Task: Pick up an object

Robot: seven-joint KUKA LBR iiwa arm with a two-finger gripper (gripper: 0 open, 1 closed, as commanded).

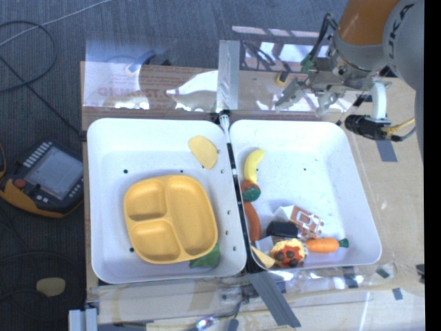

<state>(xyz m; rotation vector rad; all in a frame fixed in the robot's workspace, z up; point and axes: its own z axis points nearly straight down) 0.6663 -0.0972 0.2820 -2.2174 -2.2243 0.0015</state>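
Arm parked above the far edge of the right bin, nothing in the gripper.

Two-finger gripper [306,96] hangs past the back rim of the shallow white right bin [355,185], metal fingers [288,95] spread apart with no object between them. Candidates all sit low in that bin: yellow plastic banana [253,165] against the left wall, red-and-green toy piece [249,192] just below it, orange toy carrot [324,245] near the front wall, a waffle-patterned piece [305,221] beside a black block [282,229], and a yellow-red round toy [288,252] at the front. Shallow white left bin [110,157] holds a yellow three-compartment plastic tray [169,217], a green item [207,258] tucked under its front corner, and a pale yellow oval chip [203,150] near the divider.
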